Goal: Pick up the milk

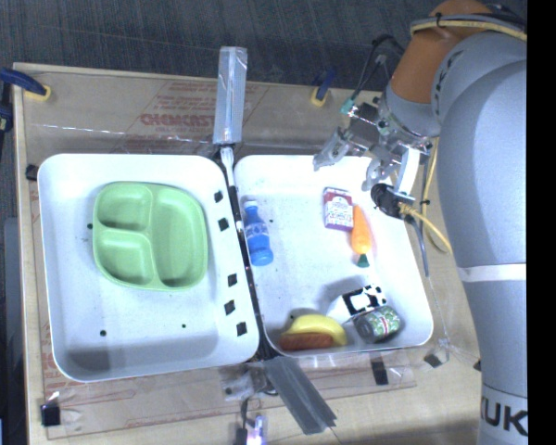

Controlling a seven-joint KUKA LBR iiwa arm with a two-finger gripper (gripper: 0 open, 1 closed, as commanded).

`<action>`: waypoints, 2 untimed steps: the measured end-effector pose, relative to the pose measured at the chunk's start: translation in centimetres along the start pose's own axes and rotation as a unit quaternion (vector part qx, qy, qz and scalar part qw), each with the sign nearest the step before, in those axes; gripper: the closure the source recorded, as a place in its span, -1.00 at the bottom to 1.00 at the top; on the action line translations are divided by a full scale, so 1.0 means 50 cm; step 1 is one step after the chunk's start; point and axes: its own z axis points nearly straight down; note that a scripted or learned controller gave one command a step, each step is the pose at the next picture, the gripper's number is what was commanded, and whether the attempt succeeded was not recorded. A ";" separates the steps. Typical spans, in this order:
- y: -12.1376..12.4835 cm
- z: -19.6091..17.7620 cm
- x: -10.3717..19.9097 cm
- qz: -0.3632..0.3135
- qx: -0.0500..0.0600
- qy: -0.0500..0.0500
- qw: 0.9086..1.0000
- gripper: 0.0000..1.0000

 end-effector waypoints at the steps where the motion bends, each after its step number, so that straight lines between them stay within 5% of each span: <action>1: -0.044 0.146 0.119 -0.240 0.001 0.000 0.971 -1.00; 2: -0.072 0.224 -0.027 -0.343 0.000 0.000 0.939 -1.00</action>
